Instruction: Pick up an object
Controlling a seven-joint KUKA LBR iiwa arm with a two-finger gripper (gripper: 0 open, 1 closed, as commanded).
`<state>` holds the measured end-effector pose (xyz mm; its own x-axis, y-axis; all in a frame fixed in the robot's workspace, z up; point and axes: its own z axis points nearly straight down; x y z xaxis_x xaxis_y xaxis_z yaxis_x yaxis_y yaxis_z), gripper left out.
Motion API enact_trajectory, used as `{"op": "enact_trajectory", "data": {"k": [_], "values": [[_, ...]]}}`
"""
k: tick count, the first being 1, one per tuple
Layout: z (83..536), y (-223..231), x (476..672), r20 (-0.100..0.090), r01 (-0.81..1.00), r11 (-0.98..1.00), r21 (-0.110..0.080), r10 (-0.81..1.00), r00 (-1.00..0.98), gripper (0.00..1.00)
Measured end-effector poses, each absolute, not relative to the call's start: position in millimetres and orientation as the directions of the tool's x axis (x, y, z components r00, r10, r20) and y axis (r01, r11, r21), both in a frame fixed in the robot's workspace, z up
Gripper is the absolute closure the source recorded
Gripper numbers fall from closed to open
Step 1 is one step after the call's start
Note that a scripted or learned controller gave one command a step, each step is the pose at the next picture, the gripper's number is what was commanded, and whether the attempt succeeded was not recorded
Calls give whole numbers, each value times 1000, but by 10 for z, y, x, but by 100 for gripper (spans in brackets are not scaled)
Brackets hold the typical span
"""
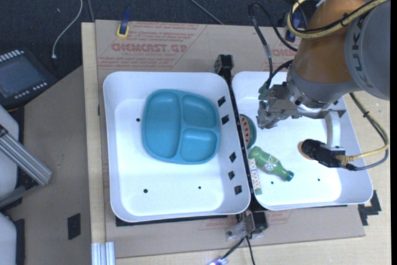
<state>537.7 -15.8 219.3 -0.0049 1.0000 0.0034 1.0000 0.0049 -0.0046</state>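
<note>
Nearest, at lower right, we are seeing the green bottle [271, 164] lying flat in the right bin [356, 192], loose for grabbing. Above it our gripper [268, 115] is hanging; its state we cannot tell. Farther left, a blue plate [181, 126] is resting.

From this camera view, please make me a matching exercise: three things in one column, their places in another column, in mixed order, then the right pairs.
Things:
1. blue divided plate
2. green bottle
3. gripper

Places:
A. lying in the right bin, near its left wall
B. above the right bin's upper left part
C. in the left bin

Pairs: 1-C, 2-A, 3-B
</note>
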Motion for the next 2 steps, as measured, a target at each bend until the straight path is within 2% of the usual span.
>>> {"op": "enact_trajectory", "data": {"k": [1,2], "values": [[2182,426,5324,4,1000,7,-3,1000,-7,100],[2150,849,5156,3,1000,5,-4,1000,-5,100]]}}
